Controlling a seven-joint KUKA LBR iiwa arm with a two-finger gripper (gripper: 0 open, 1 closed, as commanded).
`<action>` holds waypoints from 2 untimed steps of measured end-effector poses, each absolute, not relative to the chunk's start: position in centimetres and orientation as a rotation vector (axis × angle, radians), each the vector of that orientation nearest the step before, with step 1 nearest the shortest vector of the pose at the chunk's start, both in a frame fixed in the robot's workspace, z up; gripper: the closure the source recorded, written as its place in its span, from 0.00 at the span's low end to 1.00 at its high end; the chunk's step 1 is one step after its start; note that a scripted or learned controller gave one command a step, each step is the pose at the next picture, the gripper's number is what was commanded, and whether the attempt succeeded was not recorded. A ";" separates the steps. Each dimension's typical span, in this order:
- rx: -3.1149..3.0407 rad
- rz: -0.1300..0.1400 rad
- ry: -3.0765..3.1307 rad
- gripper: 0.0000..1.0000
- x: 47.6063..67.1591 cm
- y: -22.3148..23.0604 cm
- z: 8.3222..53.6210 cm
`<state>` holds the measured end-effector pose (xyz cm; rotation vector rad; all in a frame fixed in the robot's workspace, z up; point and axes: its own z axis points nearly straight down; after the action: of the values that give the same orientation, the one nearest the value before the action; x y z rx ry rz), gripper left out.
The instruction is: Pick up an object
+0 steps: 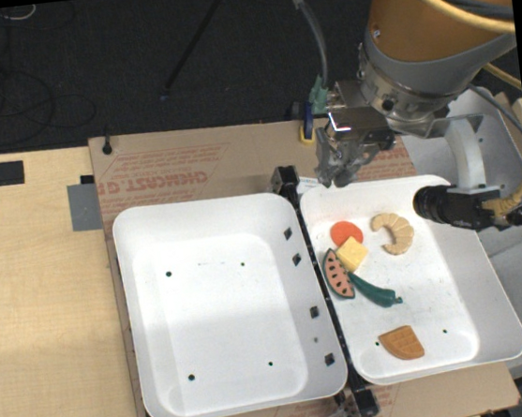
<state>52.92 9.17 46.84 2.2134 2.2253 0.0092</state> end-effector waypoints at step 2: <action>2.225 0.004 2.210 1.00 51.2 -0.8 32.7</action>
<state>51.20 -0.82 32.73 2.2247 2.2099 0.0035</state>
